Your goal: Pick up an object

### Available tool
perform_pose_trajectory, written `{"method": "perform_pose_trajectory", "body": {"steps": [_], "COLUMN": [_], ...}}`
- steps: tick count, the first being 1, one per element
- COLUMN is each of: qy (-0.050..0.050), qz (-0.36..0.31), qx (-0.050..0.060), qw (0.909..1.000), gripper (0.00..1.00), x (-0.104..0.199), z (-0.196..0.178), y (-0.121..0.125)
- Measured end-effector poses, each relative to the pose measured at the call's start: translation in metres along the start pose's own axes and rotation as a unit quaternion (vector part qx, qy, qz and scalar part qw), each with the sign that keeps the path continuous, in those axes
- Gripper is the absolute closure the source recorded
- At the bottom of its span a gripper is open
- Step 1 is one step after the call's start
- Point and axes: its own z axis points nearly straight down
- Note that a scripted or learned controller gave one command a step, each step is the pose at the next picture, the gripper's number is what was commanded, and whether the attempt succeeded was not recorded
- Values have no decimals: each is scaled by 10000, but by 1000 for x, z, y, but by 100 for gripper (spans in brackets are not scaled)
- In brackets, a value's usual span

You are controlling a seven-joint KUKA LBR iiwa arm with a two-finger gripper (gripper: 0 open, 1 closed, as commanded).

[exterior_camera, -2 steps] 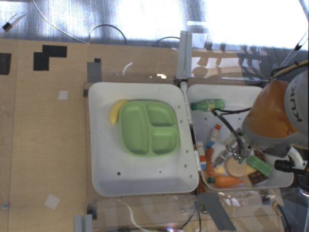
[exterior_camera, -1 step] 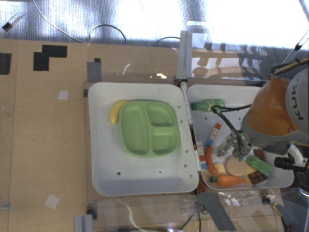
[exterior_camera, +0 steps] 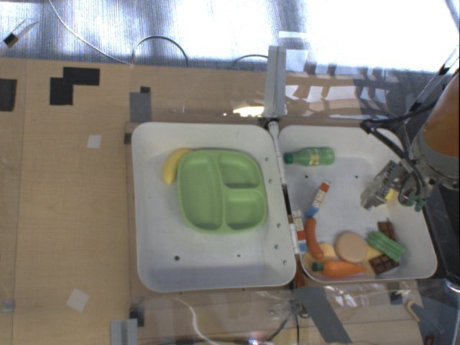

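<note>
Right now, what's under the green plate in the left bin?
A banana pokes out from beneath the plate's upper-left edge; its other end is covered. Whatever else lies under the plate is hidden.

We see two bins side by side on tabletop (exterior_camera: 65,214). Left bin (exterior_camera: 154,264): divided plate (exterior_camera: 219,190) at centre, banana (exterior_camera: 170,165) touching its left edge. Right bin (exterior_camera: 345,139): bottle (exterior_camera: 309,156) near far-left corner, food pile (exterior_camera: 352,254) along near edge.
</note>
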Motion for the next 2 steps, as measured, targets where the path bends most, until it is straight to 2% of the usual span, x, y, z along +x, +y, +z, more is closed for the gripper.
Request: {"method": "perform_pose_trajectory", "body": {"steps": [1,2], "qy": [50,99], "qz": [54,-23], "qx": [2,21], "qw": [10000,9999], "gripper": [100,100], "x": [0,-35], "z": [-4,62], "y": [60,169]}}
